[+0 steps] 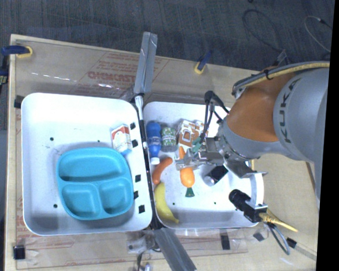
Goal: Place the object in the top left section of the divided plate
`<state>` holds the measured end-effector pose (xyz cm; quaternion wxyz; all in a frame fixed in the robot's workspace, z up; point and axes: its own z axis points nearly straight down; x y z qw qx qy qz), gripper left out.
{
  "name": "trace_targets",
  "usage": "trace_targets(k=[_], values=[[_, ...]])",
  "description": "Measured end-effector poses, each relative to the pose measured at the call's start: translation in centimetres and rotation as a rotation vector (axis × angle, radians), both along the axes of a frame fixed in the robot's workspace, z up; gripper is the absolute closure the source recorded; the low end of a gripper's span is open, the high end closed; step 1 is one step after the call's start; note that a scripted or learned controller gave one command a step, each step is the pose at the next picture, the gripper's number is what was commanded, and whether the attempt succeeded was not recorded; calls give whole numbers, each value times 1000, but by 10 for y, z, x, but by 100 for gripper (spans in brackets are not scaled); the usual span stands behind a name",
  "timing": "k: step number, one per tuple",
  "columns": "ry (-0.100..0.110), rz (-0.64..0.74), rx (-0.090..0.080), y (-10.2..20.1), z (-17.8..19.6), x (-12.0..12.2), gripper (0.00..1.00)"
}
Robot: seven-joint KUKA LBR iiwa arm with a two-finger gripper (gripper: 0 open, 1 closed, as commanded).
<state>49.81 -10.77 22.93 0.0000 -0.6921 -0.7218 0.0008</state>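
Tool (192, 157) above right bin (242, 215); blue divided plate (95, 182) in left bin (42, 129).

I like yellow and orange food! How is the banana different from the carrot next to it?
The banana is yellow, while the carrot is orange with a green tip. The banana is long and curved; the carrot looks short and stubby. The banana lies along the bin's lower left wall, while the carrot sits nearer the middle, just below the claw. Both are in the right bin.

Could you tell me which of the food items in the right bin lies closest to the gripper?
The orange carrot, just beside the gripper; the banana and blue bottle lie farther left, by the divider.
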Motion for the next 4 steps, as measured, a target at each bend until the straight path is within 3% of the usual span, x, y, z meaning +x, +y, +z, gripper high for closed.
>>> trace_targets(k=[1,2,3,4], values=[[4,-63,0,64,-40,-15,100],[3,-314,0,122,-39,0,100],[5,-220,-1,159,-40,66,100],[6,-420,-1,147,-40,-13,100]])
